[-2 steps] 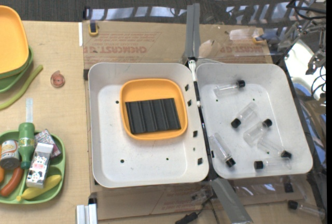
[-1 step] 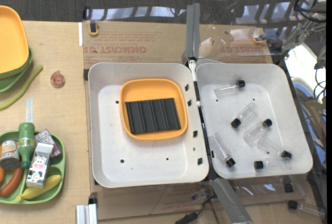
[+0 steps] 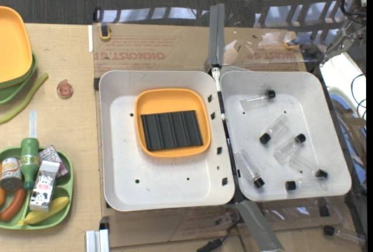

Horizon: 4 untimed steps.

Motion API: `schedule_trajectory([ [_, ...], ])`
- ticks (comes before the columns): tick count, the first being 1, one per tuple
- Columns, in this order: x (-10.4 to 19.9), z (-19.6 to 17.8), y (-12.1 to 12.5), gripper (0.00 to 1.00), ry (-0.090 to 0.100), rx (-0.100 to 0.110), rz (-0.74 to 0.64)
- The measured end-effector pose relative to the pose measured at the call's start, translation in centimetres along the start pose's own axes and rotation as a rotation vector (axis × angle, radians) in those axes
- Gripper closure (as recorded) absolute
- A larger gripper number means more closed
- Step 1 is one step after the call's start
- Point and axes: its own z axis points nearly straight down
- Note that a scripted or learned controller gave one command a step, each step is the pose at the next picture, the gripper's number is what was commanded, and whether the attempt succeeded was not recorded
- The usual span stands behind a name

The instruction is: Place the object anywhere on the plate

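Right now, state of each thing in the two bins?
Orange plate: flat in the left bin, toward the back.
Black ribbed pad: lying flat on the plate.
Clear vials: six or so with black caps, all on their sides, scattered in the right bin.
Vial by the back wall: on its side, apart from the others.

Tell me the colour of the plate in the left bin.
Orange-yellow plate, with a dark ribbed mat on it, seen in the camera view.
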Motion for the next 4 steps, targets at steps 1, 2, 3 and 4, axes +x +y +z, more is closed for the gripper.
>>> schedule_trajectory([
  [1, 0.0, -0.8, 0.0, 0.00, -0.001, -0.002, -0.313],
  [2, -1.0, -0.2, 1.6, 0.00, -0.003, -0.005, -0.680],
  [3, -1.2, 2.0, 0.2, 0.00, -0.002, -0.005, -0.993],
  [4, -0.7, 4.1, 0.2, 0.00, -0.002, -0.004, -1.306],
])
